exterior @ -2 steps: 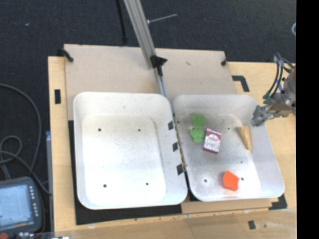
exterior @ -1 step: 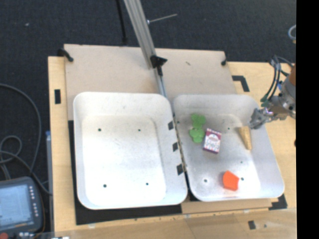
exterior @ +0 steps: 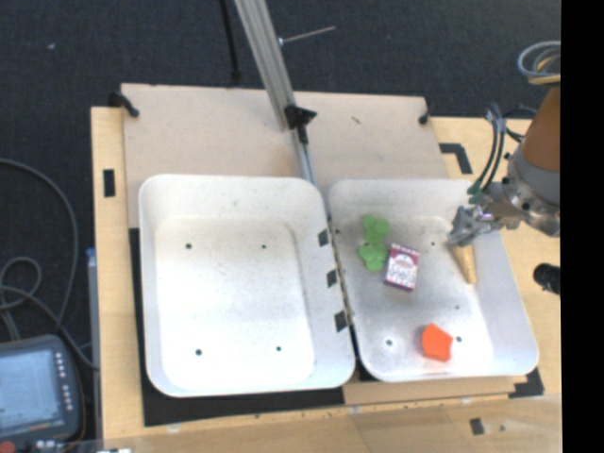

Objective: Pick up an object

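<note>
Two-finger gripper point(exterior: 466, 226) above right white bin point(exterior: 500, 347), over tan wooden wedge point(exterior: 463, 260); jaws state cannot be determined. Green plastic piece point(exterior: 374, 242), purple printed box point(exterior: 402, 268), orange block point(exterior: 436, 343) in same bin.

A robotics lab: bench with white bins point(exterior: 236, 281), teach pendant point(exterior: 33, 390)

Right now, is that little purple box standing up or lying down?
Lying down. The purple box rests flat on the right bin's floor, its broad printed face up, beside the green toy.
</note>
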You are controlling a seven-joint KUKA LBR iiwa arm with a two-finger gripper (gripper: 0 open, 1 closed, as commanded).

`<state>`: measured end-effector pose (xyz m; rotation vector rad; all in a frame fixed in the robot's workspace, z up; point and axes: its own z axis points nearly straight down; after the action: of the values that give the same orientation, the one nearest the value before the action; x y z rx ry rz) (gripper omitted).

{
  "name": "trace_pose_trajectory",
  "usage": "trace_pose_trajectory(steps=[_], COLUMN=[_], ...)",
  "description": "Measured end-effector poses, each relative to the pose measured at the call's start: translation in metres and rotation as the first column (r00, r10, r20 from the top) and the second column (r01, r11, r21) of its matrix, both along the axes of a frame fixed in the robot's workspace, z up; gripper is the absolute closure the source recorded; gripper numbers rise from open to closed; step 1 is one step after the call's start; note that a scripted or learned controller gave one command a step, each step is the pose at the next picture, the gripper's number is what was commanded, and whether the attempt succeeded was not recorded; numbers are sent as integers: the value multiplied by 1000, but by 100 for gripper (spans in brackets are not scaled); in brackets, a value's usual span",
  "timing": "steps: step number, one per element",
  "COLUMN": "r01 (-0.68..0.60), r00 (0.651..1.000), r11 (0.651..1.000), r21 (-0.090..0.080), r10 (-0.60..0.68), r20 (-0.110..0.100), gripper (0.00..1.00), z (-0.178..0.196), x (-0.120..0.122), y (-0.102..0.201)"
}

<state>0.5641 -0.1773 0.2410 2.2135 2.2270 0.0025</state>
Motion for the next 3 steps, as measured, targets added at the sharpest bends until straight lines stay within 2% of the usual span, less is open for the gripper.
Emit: trace_pose_trajectory(steps=[3], r01=[0], r00=[1000], r11=[1000], r21=[1], r10=[0], r20=[-1], gripper=[100], z=[-10], x=[-27], y=[143])
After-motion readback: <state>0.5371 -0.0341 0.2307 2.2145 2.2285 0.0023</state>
